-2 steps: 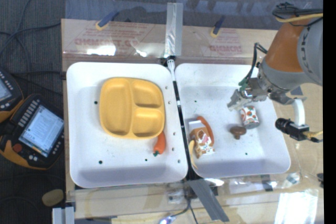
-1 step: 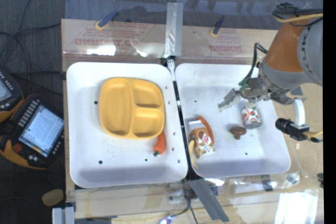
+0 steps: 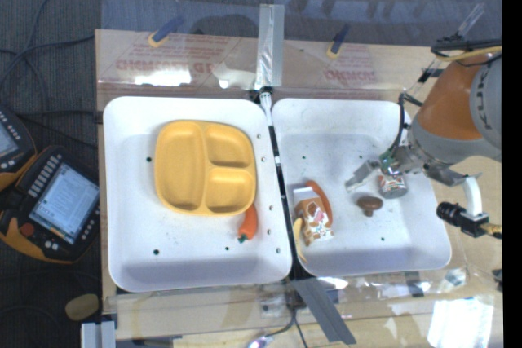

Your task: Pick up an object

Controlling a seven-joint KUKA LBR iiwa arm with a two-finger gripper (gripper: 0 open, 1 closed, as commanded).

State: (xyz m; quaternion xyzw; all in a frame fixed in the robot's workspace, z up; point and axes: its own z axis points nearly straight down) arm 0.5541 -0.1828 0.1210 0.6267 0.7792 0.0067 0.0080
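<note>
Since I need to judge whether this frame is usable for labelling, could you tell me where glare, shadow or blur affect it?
In the camera view, glare washes over the clear sheet behind the bins; the yellow tray casts a soft shadow on the left bin; the claw over the right bin looks slightly blurred, its fingers hard to resolve; small items such as the carrot stay reasonably sharp.
</note>
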